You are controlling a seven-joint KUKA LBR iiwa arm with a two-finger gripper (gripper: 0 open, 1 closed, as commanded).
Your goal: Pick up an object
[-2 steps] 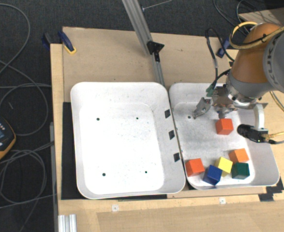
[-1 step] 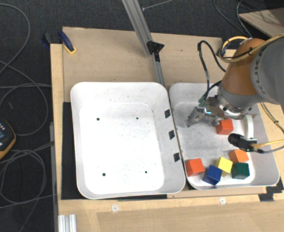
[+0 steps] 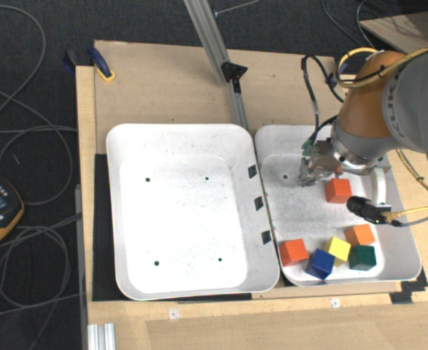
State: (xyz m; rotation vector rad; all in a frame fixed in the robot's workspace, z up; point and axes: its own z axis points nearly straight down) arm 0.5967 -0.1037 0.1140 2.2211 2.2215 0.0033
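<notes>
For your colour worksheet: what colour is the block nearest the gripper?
Orange. The block lies just right of the gripper, clearest in the camera view.

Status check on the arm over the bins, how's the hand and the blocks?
Hand low in right bin, nothing seen in it. Nearest orange block beside it. Five other blocks clustered at near edge.

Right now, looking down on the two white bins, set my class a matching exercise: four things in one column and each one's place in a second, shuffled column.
Things:
1. blue cube
2. green cube
3. yellow cube
4. pincer

Places:
A. between the blue and green cubes
B. at the right bin's front rim, beside an orange cube
C. over the right bin's far half, left of an orange cube
D. nearest the bin's right front corner, below an orange cube

Pairs: 1-B, 2-D, 3-A, 4-C
</notes>
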